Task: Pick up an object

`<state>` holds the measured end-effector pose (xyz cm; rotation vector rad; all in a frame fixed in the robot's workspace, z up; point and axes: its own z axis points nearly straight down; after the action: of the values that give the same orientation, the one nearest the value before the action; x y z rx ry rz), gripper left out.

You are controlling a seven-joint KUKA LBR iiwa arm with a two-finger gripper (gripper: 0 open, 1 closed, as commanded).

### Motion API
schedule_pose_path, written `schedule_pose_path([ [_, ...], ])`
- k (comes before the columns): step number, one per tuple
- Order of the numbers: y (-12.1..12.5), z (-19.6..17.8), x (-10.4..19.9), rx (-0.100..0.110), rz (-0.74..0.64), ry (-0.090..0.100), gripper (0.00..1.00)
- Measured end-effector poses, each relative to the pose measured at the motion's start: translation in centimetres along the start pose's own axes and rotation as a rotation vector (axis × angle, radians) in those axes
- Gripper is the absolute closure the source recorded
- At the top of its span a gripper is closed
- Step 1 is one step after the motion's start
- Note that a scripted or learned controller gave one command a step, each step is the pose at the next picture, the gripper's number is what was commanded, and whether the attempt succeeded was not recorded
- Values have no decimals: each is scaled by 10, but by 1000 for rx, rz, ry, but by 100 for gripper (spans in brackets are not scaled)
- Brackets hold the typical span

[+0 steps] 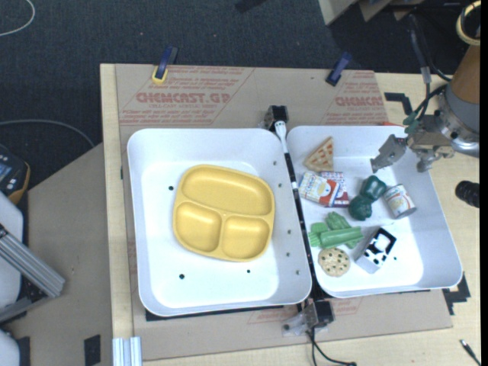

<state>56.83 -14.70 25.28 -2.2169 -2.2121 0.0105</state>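
Note:
My gripper (404, 158) hangs over the back right part of the right bin (438, 239), open, with nothing between its fingers. Just below it in the view lie a dark green dumbbell (367, 197) and a small tin can (398, 201). Further left in that bin are a pizza slice toy (320, 155) and a red and white carton (323, 188). Toward the front sit a green vegetable toy (335, 232), a cookie (333, 261) and a black and white block (377, 248).
The left bin (152, 280) holds a yellow divided plate (223, 212). Both bins rest on a cardboard sheet (229, 90) held by clamps at the back. The arm enters from the right edge, above the right bin's far corner.

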Motion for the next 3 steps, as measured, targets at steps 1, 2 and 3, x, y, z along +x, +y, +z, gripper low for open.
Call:
schedule_pose_path([
  [1, 2, -6, 0, -11, -2, -2, 0],
  [2, 5, 39, -5, -5, -2, 0, 0],
  [3, 14, 90, -7, -5, -2, 0, 0],
])
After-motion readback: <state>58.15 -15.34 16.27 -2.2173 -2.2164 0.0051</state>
